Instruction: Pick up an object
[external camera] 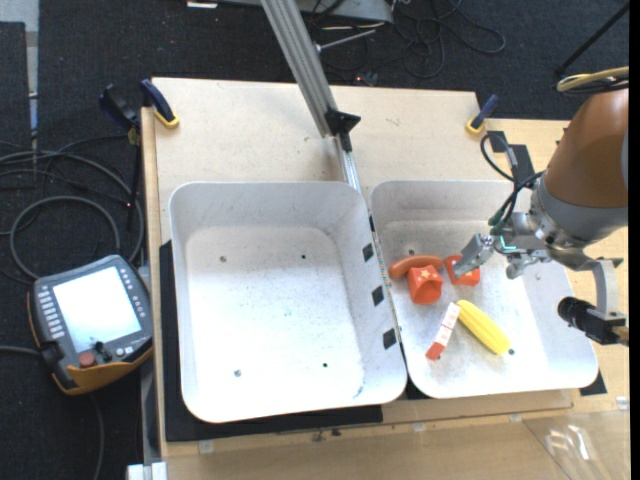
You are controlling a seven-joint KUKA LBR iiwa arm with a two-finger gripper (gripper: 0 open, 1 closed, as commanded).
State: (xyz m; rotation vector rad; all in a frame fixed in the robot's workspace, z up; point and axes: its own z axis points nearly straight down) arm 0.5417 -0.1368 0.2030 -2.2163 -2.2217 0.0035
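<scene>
On the bench (pixel 260 128) sit two white bins, the left bin (pixel 200 208) beside the right bin (pixel 560 368), over which the arm (pixel 595 168) reaches from the right. Its gripper (pixel 478 256) hangs above the small red piece (pixel 464 271); whether its jaws are parted or gripping anything cannot be told. Just left lies the orange block (pixel 424 282), with the yellow corn (pixel 484 328) and the red-and-white stick (pixel 443 331) nearer.

Speckled matt white plastic bins (pixel 270 203)

Left bin (pixel 200 218) offers free room; toys (pixel 425 282) crowd the right bin (pixel 420 198)
</scene>
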